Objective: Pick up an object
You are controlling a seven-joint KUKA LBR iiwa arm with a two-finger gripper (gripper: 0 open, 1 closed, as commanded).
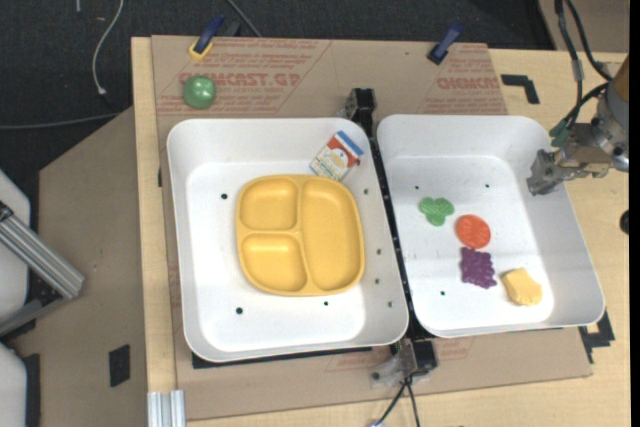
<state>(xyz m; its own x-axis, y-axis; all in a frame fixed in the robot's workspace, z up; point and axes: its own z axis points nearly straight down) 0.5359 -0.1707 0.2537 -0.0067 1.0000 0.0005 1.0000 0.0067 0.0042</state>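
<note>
From the fixed camera looking down on the worktop (470,355), the right bin (500,140) holds four small toy foods clustered toward its near half: a green leafy piece (436,210), an orange-red round piece (473,231) just beside it, a purple grape bunch (478,268) below that, and a yellow chunk (522,286) nearest the front right corner. The gripper (545,171) sits over the bin's right rim, well apart from all four and carrying nothing; whether its jaws stand wide or narrow I cannot tell from this angle. The left bin (200,295) carries a yellow divided plate (300,235) with a small carton (336,156) propped at its upper edge, and a green ball (200,92) lies outside the bins on the cardboard. Any of the right-bin pieces looks like a light, stiff moulded plastic, likely smooth and prone to skidding on the white floor. The orange-red piece stands a little clear of its neighbours and seems the safest pick, taken across its middle; the grapes' lumpy surface may offer better purchase but an uneven seat.
</note>
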